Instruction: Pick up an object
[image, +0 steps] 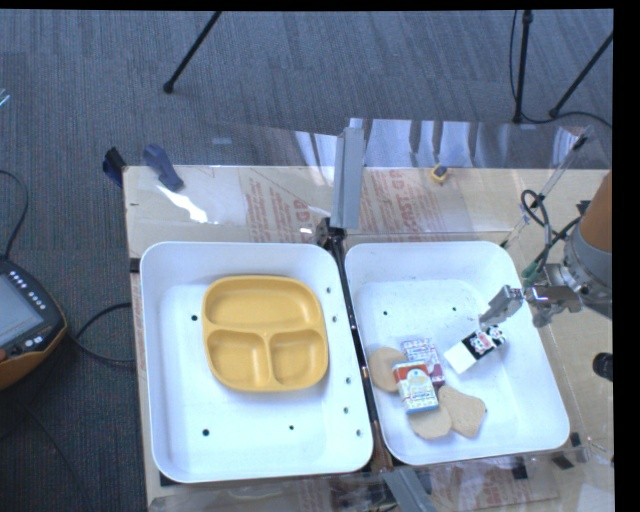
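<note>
One camera sits high above the bench (250, 205) and looks down at a slant, its far edge taking in dark floor (90, 90) and stand legs beyond the bench. It stands far enough off to hold both white bins whole: the left bin (165, 300) and the right bin (520, 400) lie side by side across the middle of the frame. The arm (600, 250) enters at the right edge.
</note>
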